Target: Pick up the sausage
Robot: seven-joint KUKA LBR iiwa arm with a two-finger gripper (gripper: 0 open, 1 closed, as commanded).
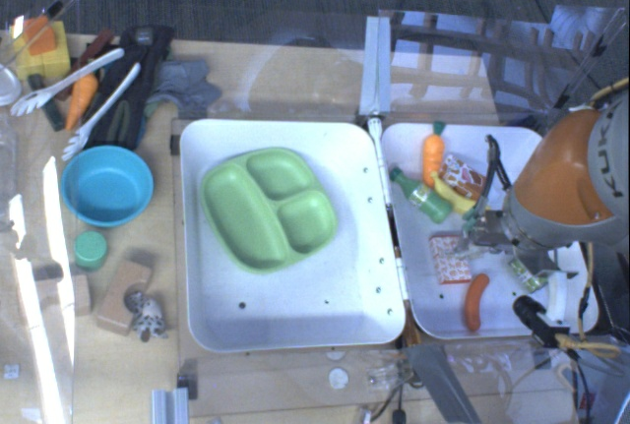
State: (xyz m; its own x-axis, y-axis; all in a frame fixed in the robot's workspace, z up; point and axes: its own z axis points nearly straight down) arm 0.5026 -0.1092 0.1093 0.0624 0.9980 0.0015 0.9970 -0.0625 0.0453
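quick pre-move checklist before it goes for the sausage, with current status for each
1. Sausage in view and reachable: ok, it lies in the right bin near the front edge.
2. Sausage free of neighbours: ok, bare bin floor around it; the red patterned packet sits just behind it, apart.
3. Gripper over the sausage: not ok, it hangs further back, over the packet area.
4. Gripper holding nothing: cannot tell, the fingers are too small and cluttered to read.
5. Green bottle and carrot out of the path: ok, both lie toward the back of the bin.
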